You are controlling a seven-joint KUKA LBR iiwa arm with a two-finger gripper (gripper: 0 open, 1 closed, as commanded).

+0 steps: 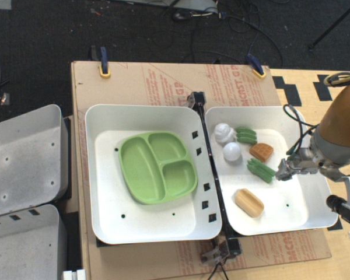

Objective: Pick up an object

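Observation:
The right bin (291, 214) holds several small food toys: a tan bread roll (248, 203), a brown piece (261, 151), two white balls (223, 132) (231, 151), a green piece (245, 135) near the back and a green ridged piece (261, 170) in the middle. My gripper (284, 172) hangs low at the right side of this bin, its tip just right of the green ridged piece and close to touching it. The wrist body hides the fingertips.
The left bin (105, 214) holds a green divided plate (157, 167). A black divider (209, 168) runs between the bins. White trays (23, 156) lie off the bench at the left. Yellow-blue clamps (104, 63) (256, 67) pin the cardboard's back edge.

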